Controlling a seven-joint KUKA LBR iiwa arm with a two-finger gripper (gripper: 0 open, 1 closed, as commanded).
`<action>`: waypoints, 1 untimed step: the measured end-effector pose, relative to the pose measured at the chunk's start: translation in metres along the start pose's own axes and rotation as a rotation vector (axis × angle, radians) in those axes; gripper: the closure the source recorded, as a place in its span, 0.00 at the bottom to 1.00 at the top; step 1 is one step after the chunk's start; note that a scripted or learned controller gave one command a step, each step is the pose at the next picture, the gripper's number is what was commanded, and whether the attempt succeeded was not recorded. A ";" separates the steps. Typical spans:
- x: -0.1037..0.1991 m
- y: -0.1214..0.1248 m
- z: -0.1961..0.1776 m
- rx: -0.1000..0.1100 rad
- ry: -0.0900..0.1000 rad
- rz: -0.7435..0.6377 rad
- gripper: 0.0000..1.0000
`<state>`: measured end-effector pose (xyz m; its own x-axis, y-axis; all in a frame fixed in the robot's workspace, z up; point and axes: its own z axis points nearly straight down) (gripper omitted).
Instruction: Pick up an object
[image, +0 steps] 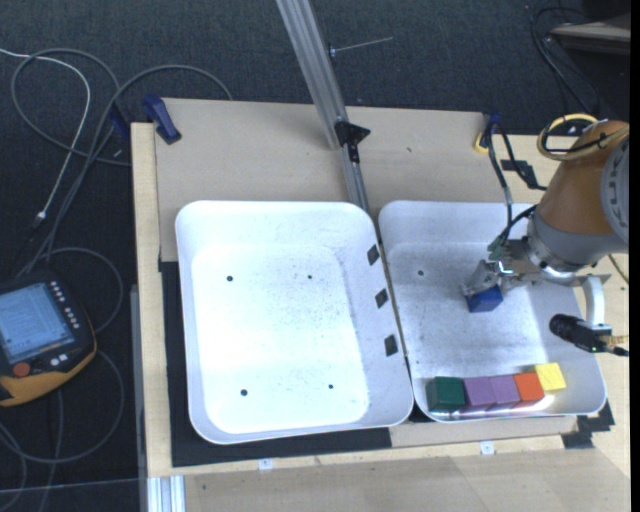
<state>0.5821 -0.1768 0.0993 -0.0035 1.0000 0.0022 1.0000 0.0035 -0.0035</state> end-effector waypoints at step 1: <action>-0.029 0.006 0.000 -0.005 -0.004 0.005 1.00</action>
<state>0.5887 -0.2061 0.0994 0.0012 1.0000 -0.0015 1.0000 -0.0012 0.0017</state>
